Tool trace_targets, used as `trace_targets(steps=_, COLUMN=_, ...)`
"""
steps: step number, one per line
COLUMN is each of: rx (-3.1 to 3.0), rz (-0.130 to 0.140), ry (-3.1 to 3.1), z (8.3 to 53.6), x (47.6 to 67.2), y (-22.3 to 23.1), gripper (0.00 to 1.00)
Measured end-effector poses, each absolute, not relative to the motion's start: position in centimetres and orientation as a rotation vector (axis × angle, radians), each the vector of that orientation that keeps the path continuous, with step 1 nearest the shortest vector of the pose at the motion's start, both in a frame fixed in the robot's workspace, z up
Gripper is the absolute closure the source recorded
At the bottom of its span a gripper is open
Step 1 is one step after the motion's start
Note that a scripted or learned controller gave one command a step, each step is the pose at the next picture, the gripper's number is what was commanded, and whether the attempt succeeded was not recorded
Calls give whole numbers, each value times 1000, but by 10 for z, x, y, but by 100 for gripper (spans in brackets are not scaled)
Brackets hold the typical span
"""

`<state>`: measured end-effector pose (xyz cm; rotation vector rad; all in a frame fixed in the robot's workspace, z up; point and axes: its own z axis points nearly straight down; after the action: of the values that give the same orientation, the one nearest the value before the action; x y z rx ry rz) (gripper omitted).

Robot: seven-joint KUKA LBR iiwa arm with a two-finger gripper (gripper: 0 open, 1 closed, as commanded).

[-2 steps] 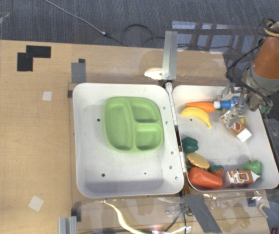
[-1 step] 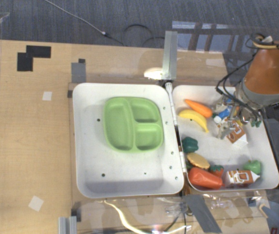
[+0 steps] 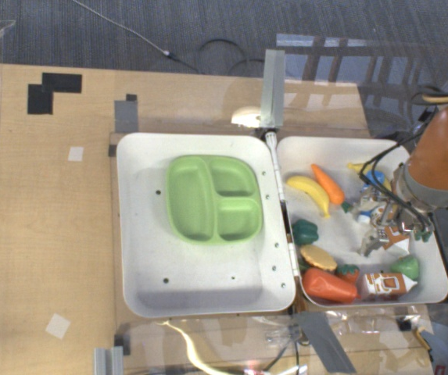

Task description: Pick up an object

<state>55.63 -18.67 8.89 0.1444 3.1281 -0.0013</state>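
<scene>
**Inspector A:** Report the left bin (image 3: 130, 233).

**Inspector B:** It holds one green divided tray (image 3: 213, 198), lying flat near the bin's middle, toward its far edge.

**Inspector A:** And the right bin (image 3: 341, 148)?

**Inspector B:** Several toy foods. A yellow banana (image 3: 310, 193) and an orange carrot (image 3: 327, 184) lie side by side, touching or nearly so, toward the far left corner. A dark green pepper (image 3: 304, 230) sits against the left wall. Along the near edge: a tan cookie-like piece (image 3: 318, 257), a red pepper (image 3: 329, 286) and a small bottle with a brown and white label (image 3: 385, 285) lying on its side. A green rounded item (image 3: 408, 267) sits near the near right corner.

**Inspector A:** Position of the arm (image 3: 442, 158)?

**Inspector B:** It enters over the right edge of the right bin. The hand (image 3: 381, 234) hangs over the bin's right half, just above the bottle and beside the green rounded item.

**Inspector A:** State of the hand?

**Inspector B:** Cannot tell. Cables and fittings clutter the tip, and nothing is visibly between its parts.
</scene>
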Motion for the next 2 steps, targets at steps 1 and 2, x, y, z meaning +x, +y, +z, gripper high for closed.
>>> trace_targets(steps=1, rx=55, rz=6, ry=3127, z=89, x=626, y=-94, gripper=0)
trace_targets(steps=2, rx=126, rz=-4, ry=3127, z=90, x=553, y=-149, gripper=0)
